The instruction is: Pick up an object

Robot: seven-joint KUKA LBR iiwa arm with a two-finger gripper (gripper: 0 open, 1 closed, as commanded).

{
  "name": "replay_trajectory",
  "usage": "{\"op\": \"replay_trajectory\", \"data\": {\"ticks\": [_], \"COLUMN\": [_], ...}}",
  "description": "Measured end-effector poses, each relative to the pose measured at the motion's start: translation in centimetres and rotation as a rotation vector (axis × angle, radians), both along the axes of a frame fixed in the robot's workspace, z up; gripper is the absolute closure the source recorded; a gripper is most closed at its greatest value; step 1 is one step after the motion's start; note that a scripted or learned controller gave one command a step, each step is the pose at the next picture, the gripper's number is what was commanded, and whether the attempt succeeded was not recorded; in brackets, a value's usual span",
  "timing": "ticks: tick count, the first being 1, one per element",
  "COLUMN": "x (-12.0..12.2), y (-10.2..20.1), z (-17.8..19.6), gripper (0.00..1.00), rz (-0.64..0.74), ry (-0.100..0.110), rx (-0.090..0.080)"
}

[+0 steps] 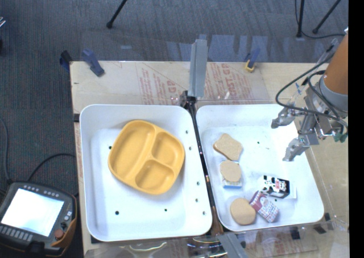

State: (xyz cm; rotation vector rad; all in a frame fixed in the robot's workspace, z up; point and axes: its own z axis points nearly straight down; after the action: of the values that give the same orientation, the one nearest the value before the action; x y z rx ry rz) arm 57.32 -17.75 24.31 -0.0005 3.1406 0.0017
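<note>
**End effector spread above the right bin**

You see the arm reach in from the right, its end effector (289, 137) hanging over the right bin (256, 113), fingers spread wide and holding nothing. Nearer you lie a bread slice (228, 147), a sponge-like block (231, 173), a round biscuit (243, 211), a black-and-white carton (277, 185) and a pink packet (265, 206). The left bin (94, 132) holds a yellow divided plate (147, 156).
</note>
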Motion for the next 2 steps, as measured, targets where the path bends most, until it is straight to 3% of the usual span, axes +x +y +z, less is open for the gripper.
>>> {"op": "replay_trajectory", "data": {"ticks": [1, 2], "x": [-9.8, -4.6], "y": [-1.6, -0.7], "z": [-6.9, -6.5], "gripper": [0.00, 0.00], "rz": [0.033, -0.415], "ry": [0.009, 0.002], "rx": [0.003, 0.000]}}
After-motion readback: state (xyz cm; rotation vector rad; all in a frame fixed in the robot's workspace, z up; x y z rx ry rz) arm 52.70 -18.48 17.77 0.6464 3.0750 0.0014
